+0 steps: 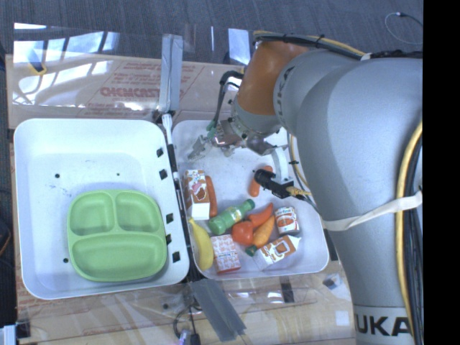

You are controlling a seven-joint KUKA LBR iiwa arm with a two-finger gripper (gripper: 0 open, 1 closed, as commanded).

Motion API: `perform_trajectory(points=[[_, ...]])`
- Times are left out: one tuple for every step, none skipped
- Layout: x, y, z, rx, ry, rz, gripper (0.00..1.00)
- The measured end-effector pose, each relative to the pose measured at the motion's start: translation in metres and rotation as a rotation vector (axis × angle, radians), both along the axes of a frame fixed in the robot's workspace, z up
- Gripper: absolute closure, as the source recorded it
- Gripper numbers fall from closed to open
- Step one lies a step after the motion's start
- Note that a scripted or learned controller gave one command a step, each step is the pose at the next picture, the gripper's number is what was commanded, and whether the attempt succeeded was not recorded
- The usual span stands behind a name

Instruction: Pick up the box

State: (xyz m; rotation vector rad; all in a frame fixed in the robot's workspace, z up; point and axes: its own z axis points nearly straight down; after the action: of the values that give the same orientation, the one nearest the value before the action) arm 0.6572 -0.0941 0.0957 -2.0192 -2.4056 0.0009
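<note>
arm (345, 157): huge, comes in from 3 o'clock over the right bin (310, 261)
jaws (205, 144): at the bin's 11 o'clock corner, look spread, pinching nothing
box (198, 194): at 9 o'clock, against the wall
risk: banana (202, 244) and bottle (231, 217) crowd it, so a grab could slip, imo

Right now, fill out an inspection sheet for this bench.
Surface: two white bins, left bin, right bin.
Job's things: box lying at the right bin's left wall; two more small cartons nearer the front.
Clutter: green bottle, banana, carrots, tomato, can; green divided plate in the left bin.
Grippers: gripper over the right bin's back, holding nothing seen.
Cables: yellow cable along the arm.
Surroundings: grey carpet.
</note>
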Motion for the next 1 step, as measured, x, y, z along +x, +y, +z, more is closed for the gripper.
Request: perform_trajectory(points=[[0.0006,0.001,0.0106,0.0,0.001,0.005,1.0]])
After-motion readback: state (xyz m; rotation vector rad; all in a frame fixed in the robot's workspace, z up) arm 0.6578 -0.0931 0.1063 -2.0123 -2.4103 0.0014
